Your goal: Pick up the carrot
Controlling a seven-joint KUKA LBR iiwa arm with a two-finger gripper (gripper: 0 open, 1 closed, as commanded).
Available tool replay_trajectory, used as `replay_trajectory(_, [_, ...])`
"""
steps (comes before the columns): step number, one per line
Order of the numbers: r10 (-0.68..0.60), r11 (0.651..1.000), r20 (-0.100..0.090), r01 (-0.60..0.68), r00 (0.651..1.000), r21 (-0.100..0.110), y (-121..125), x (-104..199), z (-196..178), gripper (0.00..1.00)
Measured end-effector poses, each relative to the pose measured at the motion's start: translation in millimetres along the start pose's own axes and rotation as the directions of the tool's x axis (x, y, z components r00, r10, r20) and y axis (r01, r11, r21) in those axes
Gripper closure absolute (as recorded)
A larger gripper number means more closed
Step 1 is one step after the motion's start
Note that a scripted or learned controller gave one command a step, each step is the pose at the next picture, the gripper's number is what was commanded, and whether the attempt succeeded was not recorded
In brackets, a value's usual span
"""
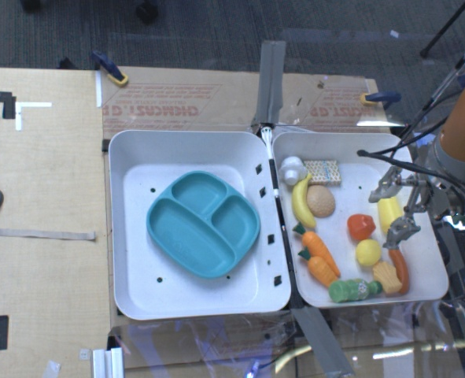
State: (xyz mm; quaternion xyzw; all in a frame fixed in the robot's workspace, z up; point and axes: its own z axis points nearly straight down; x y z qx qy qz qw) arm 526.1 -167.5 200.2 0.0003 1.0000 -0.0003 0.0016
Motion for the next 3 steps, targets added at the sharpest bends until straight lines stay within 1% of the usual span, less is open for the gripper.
replay_trajectory(1, [0.237,0.972,-0.003,-0.237,0.972,0.0,74.1,27.5,100.8,0.0])
replay_trajectory(2, [0.604,0.797,0.0,-0.604,0.797,0.0,73.0,47.2,107.5,0.0])
replay_trajectory(3, [0.602,0.799,0.009,-0.602,0.799,-0.005,72.8,43.0,94.6,1.0])
